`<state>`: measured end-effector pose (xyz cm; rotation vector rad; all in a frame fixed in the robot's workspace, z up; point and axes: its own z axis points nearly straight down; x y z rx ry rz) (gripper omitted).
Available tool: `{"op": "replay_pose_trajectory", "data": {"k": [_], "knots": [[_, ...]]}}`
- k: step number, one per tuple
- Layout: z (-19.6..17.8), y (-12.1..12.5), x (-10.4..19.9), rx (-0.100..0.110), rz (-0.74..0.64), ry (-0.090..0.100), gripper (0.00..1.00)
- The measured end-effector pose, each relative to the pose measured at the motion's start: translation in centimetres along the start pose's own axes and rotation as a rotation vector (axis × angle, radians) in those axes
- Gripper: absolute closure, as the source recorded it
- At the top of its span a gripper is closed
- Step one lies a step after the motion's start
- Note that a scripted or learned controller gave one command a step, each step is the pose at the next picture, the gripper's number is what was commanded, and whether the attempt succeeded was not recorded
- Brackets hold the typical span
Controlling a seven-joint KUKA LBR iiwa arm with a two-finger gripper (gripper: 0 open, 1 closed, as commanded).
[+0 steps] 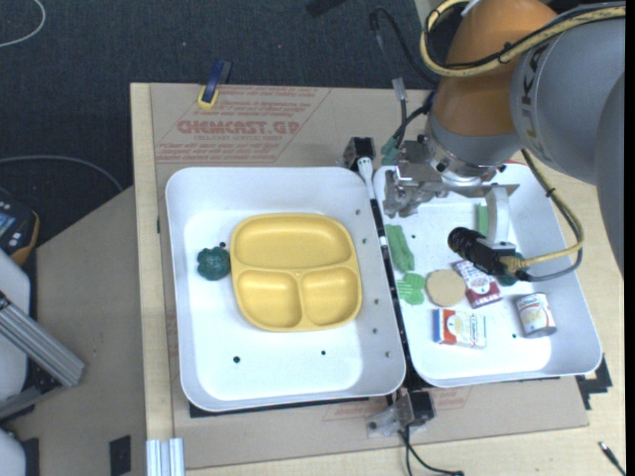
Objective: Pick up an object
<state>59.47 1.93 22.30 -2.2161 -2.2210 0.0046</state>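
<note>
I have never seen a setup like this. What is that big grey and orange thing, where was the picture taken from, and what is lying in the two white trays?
That is a grey robot arm with an orange band, reaching in from the right. One fixed camera looks down at a slant. Its gripper, the grabbing end, hangs over the right shallow white bin, which contains a tan round disc, a green strip, a red and white carton and a small pale can. The left white bin holds a yellow divided plate with a dark green lump beside it. Whether anything is gripped, I cannot tell.
</note>
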Motion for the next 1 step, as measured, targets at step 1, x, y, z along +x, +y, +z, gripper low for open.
{"op": "replay_pose_trajectory", "data": {"k": [1], "knots": [[-0.60, -0.32, -0.25, -0.003, 0.002, 0.000, 1.00]]}}
